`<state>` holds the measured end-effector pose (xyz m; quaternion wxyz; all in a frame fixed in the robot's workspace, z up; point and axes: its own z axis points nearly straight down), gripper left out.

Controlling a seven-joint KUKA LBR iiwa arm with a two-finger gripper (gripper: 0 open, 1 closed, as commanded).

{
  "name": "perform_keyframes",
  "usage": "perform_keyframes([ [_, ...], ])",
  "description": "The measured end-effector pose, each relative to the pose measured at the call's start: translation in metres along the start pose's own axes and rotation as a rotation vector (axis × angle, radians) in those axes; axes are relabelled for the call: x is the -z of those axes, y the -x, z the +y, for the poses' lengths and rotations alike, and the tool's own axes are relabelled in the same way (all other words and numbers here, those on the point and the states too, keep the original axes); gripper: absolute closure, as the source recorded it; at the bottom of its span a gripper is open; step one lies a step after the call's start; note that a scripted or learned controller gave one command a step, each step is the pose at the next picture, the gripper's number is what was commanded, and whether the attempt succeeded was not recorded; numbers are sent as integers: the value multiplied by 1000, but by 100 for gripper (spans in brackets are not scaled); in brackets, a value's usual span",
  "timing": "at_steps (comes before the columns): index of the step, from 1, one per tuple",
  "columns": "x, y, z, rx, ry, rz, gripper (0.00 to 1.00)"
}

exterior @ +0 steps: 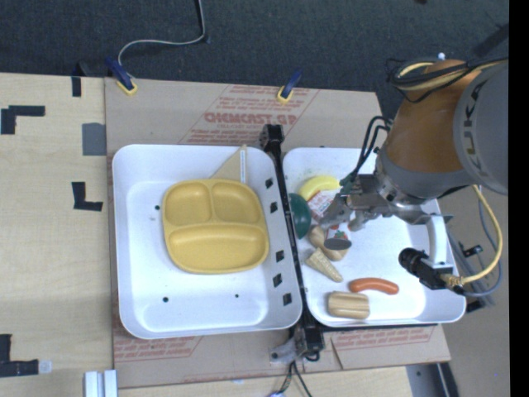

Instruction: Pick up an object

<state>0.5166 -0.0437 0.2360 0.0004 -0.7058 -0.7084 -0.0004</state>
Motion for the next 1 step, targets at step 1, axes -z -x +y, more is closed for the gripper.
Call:
perform_keyframes([
  [1,18,-50,-12,0,-1,0,100],
])
